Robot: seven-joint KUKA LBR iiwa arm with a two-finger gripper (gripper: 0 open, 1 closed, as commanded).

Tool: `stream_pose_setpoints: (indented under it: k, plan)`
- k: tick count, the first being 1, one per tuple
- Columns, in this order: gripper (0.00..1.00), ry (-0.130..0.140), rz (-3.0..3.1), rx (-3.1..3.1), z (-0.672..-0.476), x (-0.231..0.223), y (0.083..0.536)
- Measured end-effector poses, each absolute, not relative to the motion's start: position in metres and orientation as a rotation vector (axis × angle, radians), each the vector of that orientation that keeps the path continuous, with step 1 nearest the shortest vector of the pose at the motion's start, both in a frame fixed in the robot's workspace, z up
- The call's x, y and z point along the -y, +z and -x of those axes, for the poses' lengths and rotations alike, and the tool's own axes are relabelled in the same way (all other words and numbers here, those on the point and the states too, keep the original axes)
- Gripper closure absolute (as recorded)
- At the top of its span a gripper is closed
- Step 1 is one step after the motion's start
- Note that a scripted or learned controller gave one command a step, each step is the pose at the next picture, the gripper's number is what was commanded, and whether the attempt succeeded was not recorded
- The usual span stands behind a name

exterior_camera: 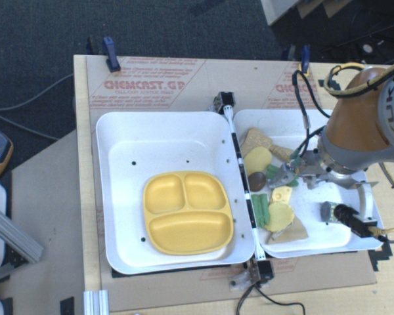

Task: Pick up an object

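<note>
The end effector [295, 172] hangs low in the right bin [328, 245]; whether it is released or clenched, I cannot tell. At its nine o'clock lies a heap of toy food [269, 189]: yellow, green and brown pieces touching one another. They look light, stiff and smooth, probably slippery; best gripped across a narrow side.

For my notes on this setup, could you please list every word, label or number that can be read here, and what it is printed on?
"CHEMCAST GP" in large red letters, on the brown protective sheet covering the bench behind the left bin.
Smaller red lines above and below it: too blurred to read.
Similar red print on the sheet behind the right bin: too blurred and partly hidden by cables.
</note>
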State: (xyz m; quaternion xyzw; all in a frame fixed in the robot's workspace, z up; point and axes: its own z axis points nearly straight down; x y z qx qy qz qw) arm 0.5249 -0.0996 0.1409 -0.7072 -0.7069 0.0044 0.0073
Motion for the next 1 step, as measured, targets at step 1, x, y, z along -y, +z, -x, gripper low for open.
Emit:
stream_pose_setpoints:
  k: [1]
  plan:
    - [0.00, -0.008, 2.226, 2.218, -0.4997, 0.0909, 0.0844]
